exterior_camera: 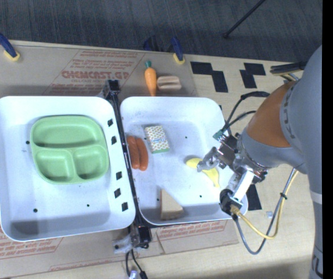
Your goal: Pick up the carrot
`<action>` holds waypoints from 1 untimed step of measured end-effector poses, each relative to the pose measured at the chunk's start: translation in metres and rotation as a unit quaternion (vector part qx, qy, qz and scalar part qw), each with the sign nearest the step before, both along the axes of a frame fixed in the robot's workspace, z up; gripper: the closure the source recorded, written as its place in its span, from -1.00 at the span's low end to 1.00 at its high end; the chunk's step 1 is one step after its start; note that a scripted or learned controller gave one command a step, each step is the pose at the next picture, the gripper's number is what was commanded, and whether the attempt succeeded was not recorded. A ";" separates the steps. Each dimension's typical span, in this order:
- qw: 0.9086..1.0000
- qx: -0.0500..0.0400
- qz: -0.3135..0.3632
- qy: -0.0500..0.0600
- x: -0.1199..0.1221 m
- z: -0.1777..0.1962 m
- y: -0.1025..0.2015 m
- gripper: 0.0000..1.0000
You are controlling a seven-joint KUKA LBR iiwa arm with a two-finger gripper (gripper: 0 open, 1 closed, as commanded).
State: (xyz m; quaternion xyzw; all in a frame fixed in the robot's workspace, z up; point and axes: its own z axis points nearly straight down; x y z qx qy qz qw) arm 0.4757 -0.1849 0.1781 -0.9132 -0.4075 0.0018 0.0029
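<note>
The small orange carrot with a green top (pixel 150 78) lies on the table above the right white bin (pixel 212 106), at the upper centre of the frame, beside a tan bread piece (pixel 168 83). The gripper (pixel 212 158) hangs over a yellow banana (pixel 204 167) at this bin's right side; its opening I cannot tell.

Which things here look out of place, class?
The carrot and a small brown-and-pink piece of food lie outside both bins, on the cardboard behind the right bin. The rest of the food sits inside that bin, where the claw hangs beside the banana.
</note>
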 end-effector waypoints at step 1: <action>0.999 -0.001 0.048 -0.002 0.009 0.152 -0.019 -1.00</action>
